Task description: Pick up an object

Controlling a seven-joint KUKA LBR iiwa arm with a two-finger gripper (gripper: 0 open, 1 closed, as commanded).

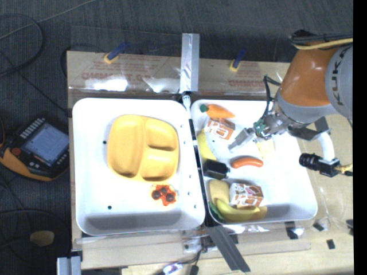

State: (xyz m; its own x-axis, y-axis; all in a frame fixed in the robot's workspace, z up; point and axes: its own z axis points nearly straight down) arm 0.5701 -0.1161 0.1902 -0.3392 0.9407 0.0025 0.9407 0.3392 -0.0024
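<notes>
From the camera view I see my gripper [243, 139] hanging low over the middle of the right bin [298, 171], its grey fingers spread apart with nothing between them. I judge it is set there because the pickable things crowd that bin's left side. The sausage [246, 162] lies just below the fingertips, apart from them, and looks the nearest candidate. A small carton [220, 129] sits toward the far left corner, beside a carrot [219, 110] against the far edge. A second carton [246, 195] rests on a banana [232, 208] along the near edge, with a black block [215, 169] by the left wall and another banana [203, 145] lying along that wall.

In the left bin [92, 211], a yellow divided tray [143, 146] fills the centre, with a red berry cluster [164, 194] nearer the near edge.

Both cartons carry brown and white printing, too small for me to read. The arm's orange band shows letters near the frame's right edge, cut off.
</notes>
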